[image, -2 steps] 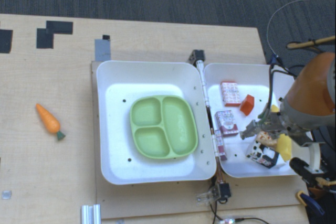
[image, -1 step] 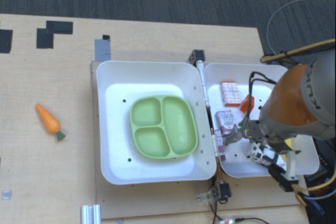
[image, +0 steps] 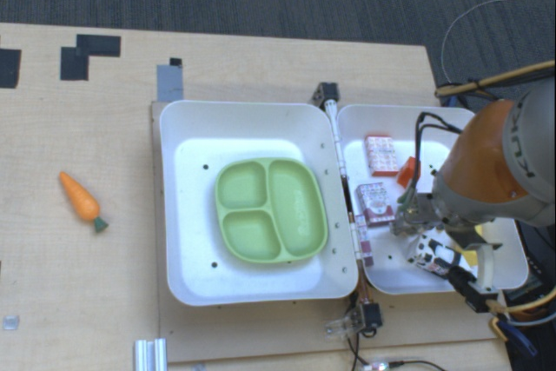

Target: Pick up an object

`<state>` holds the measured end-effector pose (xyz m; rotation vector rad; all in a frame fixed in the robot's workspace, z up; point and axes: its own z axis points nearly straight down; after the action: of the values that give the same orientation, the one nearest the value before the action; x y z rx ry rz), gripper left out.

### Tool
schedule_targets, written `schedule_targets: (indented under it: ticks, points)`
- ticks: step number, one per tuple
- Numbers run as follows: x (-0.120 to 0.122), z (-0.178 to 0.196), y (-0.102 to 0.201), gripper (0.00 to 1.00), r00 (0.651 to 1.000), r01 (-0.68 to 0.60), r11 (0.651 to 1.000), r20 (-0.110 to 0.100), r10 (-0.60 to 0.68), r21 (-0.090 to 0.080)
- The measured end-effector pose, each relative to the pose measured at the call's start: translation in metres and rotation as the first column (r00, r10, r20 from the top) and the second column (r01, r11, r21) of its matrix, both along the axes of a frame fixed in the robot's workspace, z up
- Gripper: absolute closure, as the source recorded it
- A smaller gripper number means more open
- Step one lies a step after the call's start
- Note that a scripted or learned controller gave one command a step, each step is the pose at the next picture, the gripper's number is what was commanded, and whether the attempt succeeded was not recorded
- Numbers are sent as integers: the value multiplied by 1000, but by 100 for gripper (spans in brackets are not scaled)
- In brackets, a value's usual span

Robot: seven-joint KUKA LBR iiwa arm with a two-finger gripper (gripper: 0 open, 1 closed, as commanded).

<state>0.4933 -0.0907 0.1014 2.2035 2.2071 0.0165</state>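
Pink packet (image: 375, 202), long axis near-to-far

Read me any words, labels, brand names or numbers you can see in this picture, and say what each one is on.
No text is legible.
Small red-and-white cardboard box, in the right white plastic bin: printing too blurred to read.
Small purple-and-white cardboard box, beside it: printing too blurred to read.
Green three-compartment plastic plate and orange toy carrot: no markings visible.

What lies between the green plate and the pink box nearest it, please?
In the camera view, only bin floor and adjoining rims separate the green plate from that pink box.
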Motion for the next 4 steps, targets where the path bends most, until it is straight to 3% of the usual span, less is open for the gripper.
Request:
schedule_targets:
  ticks: [1, 2, 3, 4]
  points:
    - [0, 0, 0, 0, 1000, 0, 1000, -1, 0, 0]
    - [1, 11, 0, 100, 1000, -2, 1000, 4, 2, -1]
    - [1, 11, 0, 0, 1000, -2, 1000, 4, 2, -1]
    - [3, 21, 1, 100, 1000, -5, 1000, 7, 5, -1]
